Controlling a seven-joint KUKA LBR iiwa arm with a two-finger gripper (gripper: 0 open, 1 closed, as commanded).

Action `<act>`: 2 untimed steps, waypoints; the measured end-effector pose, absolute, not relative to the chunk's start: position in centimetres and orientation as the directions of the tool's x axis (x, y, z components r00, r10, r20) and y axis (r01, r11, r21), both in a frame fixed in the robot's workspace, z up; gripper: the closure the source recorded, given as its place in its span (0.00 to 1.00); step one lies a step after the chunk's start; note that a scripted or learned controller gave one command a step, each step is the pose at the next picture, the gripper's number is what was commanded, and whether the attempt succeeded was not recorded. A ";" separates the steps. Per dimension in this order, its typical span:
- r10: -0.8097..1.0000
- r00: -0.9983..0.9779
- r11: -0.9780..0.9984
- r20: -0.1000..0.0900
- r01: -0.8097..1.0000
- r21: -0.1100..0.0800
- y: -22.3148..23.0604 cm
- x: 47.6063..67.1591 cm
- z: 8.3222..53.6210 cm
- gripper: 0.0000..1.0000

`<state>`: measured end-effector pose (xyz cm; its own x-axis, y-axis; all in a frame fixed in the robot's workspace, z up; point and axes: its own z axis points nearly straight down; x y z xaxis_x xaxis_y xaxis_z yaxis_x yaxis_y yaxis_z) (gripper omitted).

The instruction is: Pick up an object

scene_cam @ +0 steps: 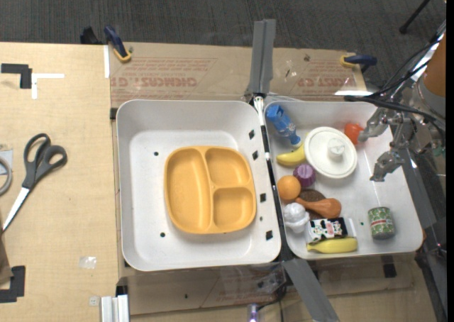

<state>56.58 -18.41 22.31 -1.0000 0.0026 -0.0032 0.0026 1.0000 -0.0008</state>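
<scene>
While hanging over right bin (408, 203) edge, gripper (383, 150) spread, pinching nothing; approach step, judging by pose; next: drop onto green can (381, 222) or white lid (331, 151), then close

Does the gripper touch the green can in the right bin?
Apart. The camera view shows bare white bin floor between the gripper, which is up near the bin's right wall, and the green can lower down.

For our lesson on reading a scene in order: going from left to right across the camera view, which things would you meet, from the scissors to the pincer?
Scissors → yellow divided plate → orange → white lidded bowl → green can → pincer.
</scene>
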 end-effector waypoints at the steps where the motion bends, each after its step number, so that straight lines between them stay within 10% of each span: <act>1: 0.196 -0.981 0.981 -0.010 0.196 -0.001 -16.2 52.9 10.7 0.00; 2: 0.253 -0.966 0.967 -0.043 0.253 0.002 -9.7 51.5 10.5 0.00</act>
